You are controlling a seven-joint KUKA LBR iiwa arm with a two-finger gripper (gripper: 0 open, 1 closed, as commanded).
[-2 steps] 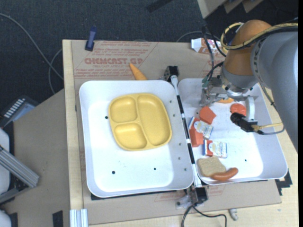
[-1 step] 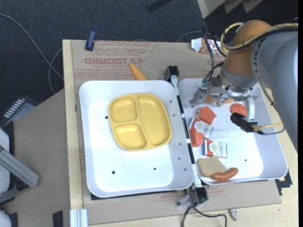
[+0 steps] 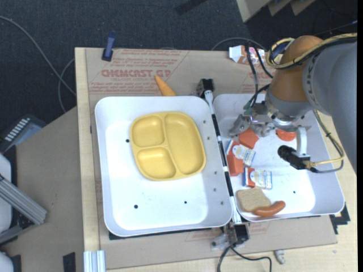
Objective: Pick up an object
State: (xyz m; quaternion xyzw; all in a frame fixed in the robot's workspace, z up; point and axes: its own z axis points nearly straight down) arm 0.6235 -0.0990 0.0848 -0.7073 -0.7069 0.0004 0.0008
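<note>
**Several items crowd the right bin under the arm**

Two bins sit on the desk. The gripper (image 3: 253, 124) hangs low over the right bin (image 3: 317, 200), near its far left corner, above an orange packet (image 3: 248, 139); whether its jaws are spread I cannot tell. A clean pick probably needs a straight descent centred on that packet, away from the bin wall.

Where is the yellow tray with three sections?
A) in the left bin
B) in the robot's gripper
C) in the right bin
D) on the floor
A: the yellow tray lies flat in the left bin, while the gripper is over the right bin.
</note>
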